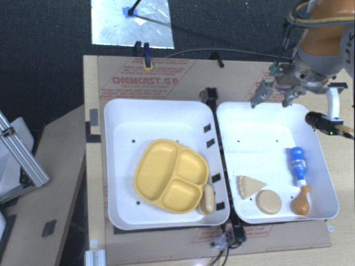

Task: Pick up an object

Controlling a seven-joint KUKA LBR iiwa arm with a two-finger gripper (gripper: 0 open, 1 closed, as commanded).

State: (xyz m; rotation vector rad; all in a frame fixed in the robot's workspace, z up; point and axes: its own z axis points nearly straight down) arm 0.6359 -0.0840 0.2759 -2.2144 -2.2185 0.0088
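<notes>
My gripper [275, 96] hangs above the far rim of the right bin [266, 113], its two fingers spread open with nothing between them. Well below it, along the bin's near side, lie a blue and white bottle [297, 165], a brown drumstick-shaped piece [301, 201], a pale wedge [250, 185] and a tan round disc [269, 201]. In the left bin [155, 111] rests a yellow divided tray [171, 175] with a small beige roll [207, 198] against its right edge.
A black clamp strip [216, 143] runs between the two bins. A black fixture [324, 123] with a green light sits at the right bin's far right rim. A silver sheet [132, 15] lies on the dark floor beyond the bench.
</notes>
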